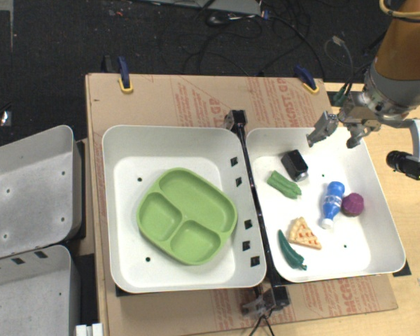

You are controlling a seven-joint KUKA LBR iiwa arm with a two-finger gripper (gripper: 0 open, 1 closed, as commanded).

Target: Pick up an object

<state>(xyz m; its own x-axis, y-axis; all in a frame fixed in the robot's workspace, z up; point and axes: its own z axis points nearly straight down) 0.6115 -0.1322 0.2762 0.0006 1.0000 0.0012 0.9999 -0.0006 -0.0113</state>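
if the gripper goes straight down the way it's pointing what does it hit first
Probably the bare white floor of the right bin near its far edge. The open gripper hangs above that spot, with the small black block off to the side. Height is hard to judge from this slanted view.

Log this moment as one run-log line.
phase: approach | gripper: open, above right bin's far edge, holding nothing | nearest: black block | left bin: green divided plate

The arm point(404, 44) at 2 o'clock has a broad orange band above a grey wrist. Below sits a metallic gripper point(338, 135) with 2 dark-tipped fingers point(319, 133)
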